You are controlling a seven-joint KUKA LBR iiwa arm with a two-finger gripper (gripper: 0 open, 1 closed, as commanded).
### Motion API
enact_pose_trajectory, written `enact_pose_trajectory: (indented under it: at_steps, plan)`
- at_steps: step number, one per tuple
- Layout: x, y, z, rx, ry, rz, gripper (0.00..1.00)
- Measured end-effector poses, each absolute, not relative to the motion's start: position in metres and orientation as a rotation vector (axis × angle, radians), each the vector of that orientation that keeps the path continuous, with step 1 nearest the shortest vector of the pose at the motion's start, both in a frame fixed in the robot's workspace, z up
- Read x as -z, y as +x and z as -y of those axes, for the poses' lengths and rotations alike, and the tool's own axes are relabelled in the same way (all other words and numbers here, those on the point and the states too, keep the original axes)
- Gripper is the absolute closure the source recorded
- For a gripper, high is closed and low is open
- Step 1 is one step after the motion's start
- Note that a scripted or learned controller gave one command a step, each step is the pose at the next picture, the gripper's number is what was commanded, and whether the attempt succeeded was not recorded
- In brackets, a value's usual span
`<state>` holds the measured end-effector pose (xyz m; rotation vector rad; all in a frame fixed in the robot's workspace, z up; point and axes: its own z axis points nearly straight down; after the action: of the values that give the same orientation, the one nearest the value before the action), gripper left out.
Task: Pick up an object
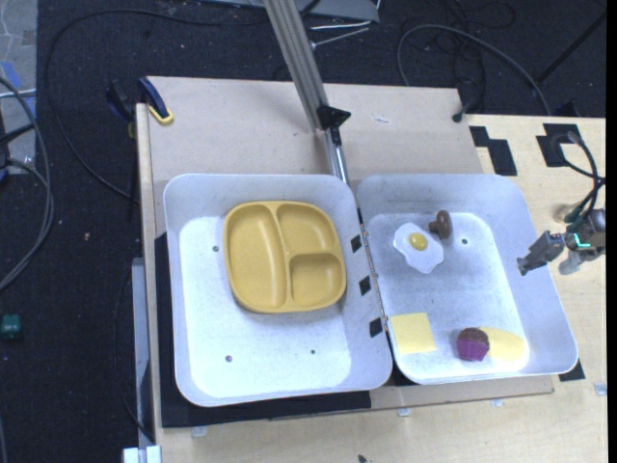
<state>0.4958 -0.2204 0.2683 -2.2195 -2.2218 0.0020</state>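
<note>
The right bin [501,210] holds a toy fried egg [418,246], a small brown piece [442,224] just behind it, a pale yellow square [414,333], a purple lump [471,344] and a yellow piece [505,346] beside the lump. My gripper [536,256] sits at the bin's right rim, level with the egg and well to its right. It is small and dark against the rim, with nothing visibly held.
The left bin [193,336] carries a yellow divided plate [285,256]. A metal pole [297,51] slants down to the gap between the bins. Cables lie on the dark floor beyond the bench.
</note>
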Motion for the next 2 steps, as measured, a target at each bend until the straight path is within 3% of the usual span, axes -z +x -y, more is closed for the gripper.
enact_pose_trajectory:
  at_steps: [1, 2]
  plan:
    - [-0.269, 0.496, 0.220, -0.001, -2.220, 2.223, 0.00]
    - [-0.208, 0.499, 0.214, -0.002, -2.219, 2.218, 0.00]
